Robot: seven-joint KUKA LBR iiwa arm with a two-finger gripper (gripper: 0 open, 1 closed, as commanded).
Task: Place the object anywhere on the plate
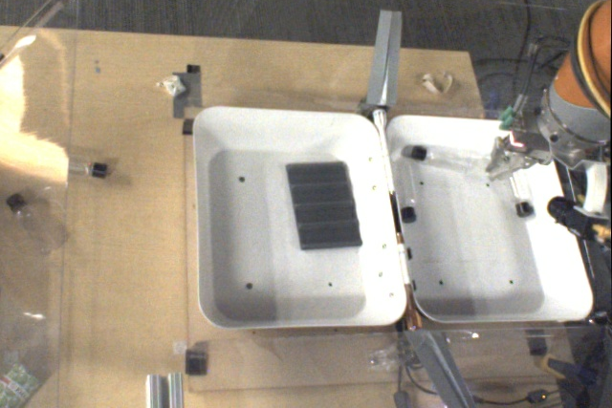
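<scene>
The plate point(325, 205) is a dark grey ribbed rectangle lying flat in the middle of the left bin point(215, 234). In the right bin point(564, 306) a small black-capped clear object point(417, 152) lies near the far left corner. Another small black piece point(523, 208) rests near the right wall, and a third point(408, 215) sits by the left wall. My gripper point(505, 158) hangs over the far right part of the right bin, above and left of the black piece by the right wall. Nothing is seen held in it.
A grey metal post point(385, 62) stands behind the seam between the bins. Cables and black arm hardware point(574, 215) crowd the right bin's right edge. Small loose bits point(98, 169) lie on the wooden bench at the left.
</scene>
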